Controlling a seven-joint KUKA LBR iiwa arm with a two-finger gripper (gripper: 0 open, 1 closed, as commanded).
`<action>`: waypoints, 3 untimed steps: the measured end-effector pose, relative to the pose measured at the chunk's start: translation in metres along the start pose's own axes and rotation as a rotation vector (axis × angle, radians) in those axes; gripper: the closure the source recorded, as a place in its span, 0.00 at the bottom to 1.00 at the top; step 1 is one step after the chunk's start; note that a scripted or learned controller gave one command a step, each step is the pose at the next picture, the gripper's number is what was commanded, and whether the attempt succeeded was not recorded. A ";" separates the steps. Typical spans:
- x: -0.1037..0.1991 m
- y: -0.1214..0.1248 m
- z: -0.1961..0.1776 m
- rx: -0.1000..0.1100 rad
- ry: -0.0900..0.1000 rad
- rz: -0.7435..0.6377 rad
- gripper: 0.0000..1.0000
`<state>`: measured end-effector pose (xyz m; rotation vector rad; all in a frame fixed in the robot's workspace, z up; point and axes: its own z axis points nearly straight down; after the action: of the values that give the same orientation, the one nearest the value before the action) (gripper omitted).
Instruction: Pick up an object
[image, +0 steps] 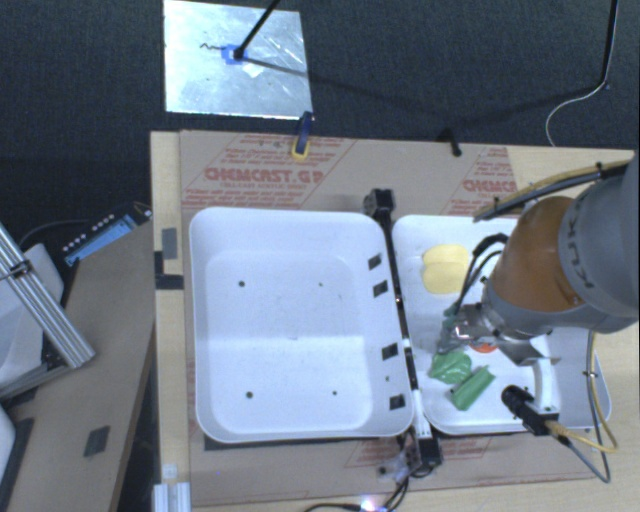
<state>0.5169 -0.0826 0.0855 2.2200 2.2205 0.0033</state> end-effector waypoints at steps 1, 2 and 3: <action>0.000 0.002 -0.011 -0.003 0.000 -0.002 1.00; -0.003 0.026 -0.074 -0.006 -0.002 -0.004 1.00; -0.003 0.024 -0.071 0.000 -0.001 -0.003 0.00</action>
<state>0.5408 -0.0853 0.1562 2.2171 2.2232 0.0021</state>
